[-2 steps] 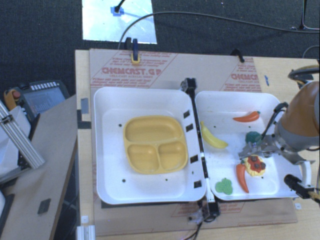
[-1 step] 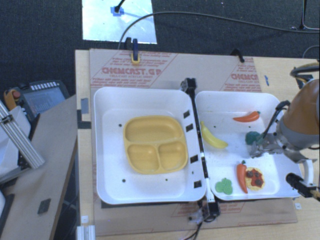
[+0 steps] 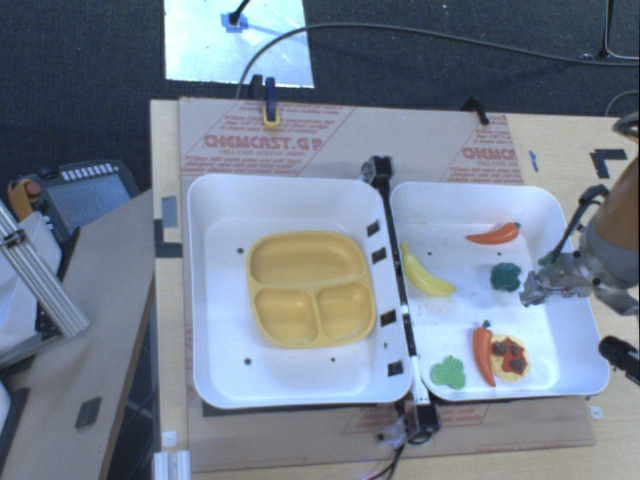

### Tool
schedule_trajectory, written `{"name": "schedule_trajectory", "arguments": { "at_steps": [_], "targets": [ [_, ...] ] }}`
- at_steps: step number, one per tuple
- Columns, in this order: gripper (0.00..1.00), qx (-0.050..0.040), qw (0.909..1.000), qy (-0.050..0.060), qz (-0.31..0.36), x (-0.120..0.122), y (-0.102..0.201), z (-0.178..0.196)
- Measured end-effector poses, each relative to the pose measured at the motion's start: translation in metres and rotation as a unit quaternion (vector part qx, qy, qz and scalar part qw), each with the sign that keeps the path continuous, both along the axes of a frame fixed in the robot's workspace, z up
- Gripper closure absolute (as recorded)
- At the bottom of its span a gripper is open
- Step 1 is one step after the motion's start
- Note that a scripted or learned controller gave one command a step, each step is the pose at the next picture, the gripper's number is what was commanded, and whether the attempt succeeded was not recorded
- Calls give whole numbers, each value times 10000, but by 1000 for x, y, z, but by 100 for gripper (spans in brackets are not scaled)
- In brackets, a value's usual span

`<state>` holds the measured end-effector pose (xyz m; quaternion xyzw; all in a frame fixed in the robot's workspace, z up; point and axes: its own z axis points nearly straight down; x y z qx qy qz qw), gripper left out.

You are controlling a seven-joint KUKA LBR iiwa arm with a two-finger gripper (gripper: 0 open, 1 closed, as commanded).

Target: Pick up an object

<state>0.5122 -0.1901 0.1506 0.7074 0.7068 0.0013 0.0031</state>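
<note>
The gripper (image 3: 538, 286) hangs low over the right bin (image 3: 560, 208), and whether its jaws are released or clenched cannot be told at this resolution; nothing is visibly held. Just beside the jaws, toward the bin divider, sits the toy broccoli (image 3: 506, 277), the nearest candidate for the pick. Beyond the jaws, toward the bin's far wall, lies the orange chili pepper (image 3: 494, 233). On the near side lie a carrot (image 3: 483, 353) and a small pizza slice (image 3: 510, 357), touching each other. Farther out lie the banana (image 3: 426, 274) and a green leafy piece (image 3: 449, 372). The left bin (image 3: 215, 298) holds a yellow divided tray (image 3: 305, 288). Risk: the jaws stand beside the broccoli, not around it, so closing here would likely grasp nothing or nudge it away.
</note>
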Motion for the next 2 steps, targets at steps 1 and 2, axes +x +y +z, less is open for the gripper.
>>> {"name": "schedule_trajectory", "arguments": {
  "at_steps": [1,2],
  "targets": [
    [100,0,10000,-5,27,2,4,45],
    [100,-3,10000,-4,26,8,-5,96]
  ]
}}
